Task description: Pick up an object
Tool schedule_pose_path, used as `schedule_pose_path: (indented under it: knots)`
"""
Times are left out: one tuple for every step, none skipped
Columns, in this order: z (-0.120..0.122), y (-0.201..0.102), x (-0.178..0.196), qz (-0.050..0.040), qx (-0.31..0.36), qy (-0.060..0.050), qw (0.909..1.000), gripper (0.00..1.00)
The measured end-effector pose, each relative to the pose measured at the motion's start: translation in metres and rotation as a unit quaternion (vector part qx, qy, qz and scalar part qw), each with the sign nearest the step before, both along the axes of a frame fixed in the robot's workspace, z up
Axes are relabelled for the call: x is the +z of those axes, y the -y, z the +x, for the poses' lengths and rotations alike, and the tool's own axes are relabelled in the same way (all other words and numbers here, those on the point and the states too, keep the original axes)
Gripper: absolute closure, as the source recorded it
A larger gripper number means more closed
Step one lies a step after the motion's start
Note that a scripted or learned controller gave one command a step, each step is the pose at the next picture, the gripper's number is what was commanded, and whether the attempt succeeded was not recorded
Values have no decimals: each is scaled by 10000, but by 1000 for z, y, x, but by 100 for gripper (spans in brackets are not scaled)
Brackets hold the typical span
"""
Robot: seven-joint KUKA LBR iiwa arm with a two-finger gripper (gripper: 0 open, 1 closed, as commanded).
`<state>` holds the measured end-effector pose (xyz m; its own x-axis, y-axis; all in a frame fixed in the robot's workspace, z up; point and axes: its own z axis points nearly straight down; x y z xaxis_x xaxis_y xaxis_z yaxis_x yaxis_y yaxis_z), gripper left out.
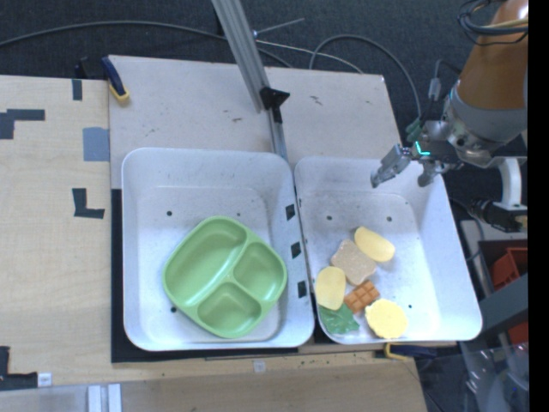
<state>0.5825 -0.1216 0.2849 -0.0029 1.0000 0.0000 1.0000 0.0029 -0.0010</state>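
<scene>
1. Camera view: the gripper (405, 171) is hovering over the right bin (450, 256) with fingers spread, gripping nothing.
2. The toy food pile (360, 281) is lying below it — well apart.
3. The green tray (225, 275) is sitting far left.

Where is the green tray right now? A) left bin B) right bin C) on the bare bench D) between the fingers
A: the green tray lies flat in the left bin, apart from the food pieces in the right bin.
</scene>
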Motion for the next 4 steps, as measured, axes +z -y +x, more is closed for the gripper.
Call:
schedule_pose_path:
  knots:
    - [4,8,-57,-3,-10,-29,10000,0]
    - [-2,16,-108,-2,-12,-30,10000,0]
    - [-14,14,-161,4,-7,-38,10000,0]
    - [-13,13,-148,3,1,-11,10000,100]
